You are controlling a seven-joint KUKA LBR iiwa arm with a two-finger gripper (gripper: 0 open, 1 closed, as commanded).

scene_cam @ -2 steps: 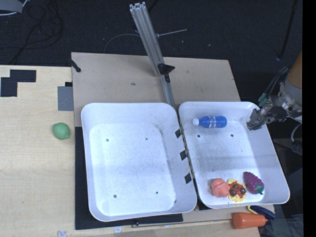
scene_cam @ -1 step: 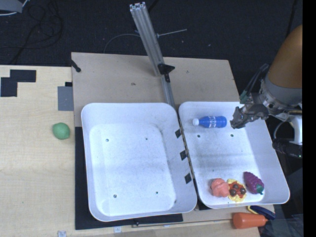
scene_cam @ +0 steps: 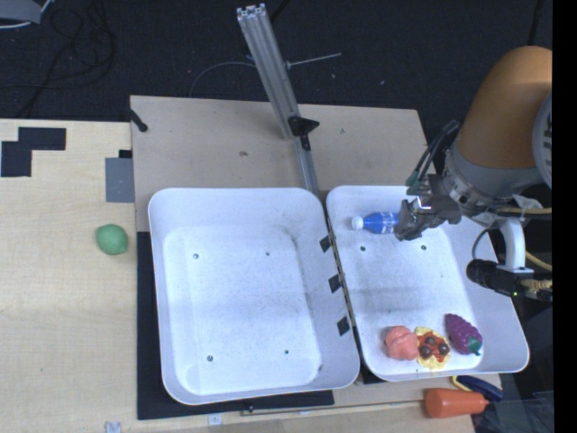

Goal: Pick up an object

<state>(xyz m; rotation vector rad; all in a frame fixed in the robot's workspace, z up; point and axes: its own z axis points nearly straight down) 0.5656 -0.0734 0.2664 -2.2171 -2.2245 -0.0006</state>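
The small clear plastic bottle with a blue label and white cap (scene_cam: 376,222) lies on its side near the far rim of the right-hand white bin (scene_cam: 505,354), long axis running across the bin, cap towards the divide. The hand (scene_cam: 413,226) sits at the bottle's base end, touching or just beside it; whether it is clenched or released I cannot tell. Open bin floor lies nearward of the bottle; a pink, a yellow and a purple toy (scene_cam: 462,334) cluster well away from it.
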